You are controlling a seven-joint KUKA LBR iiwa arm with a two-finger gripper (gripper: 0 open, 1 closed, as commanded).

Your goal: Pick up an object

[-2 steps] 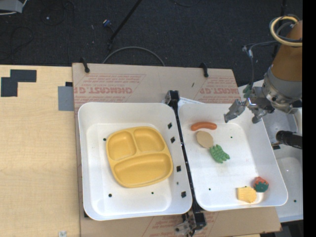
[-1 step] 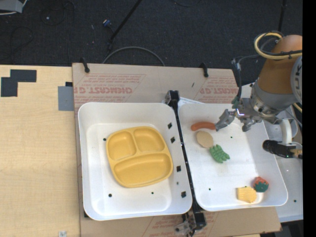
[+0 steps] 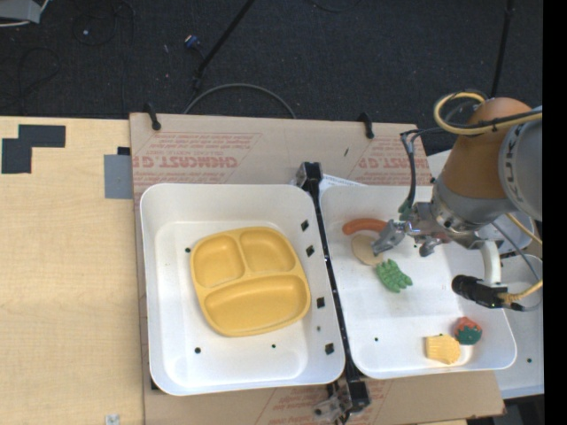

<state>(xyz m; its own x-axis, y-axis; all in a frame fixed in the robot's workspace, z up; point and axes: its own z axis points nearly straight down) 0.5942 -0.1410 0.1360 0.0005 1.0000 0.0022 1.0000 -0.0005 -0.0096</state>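
Two bins [image 3: 177, 204] abut; end effector [image 3: 387, 237] overhangs sausage [image 3: 359, 227].

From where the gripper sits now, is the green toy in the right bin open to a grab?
Probably yes. The green toy lies by itself on the right bin's floor, just below the gripper, with nothing on top of it; the tan disc sits apart, up-left.
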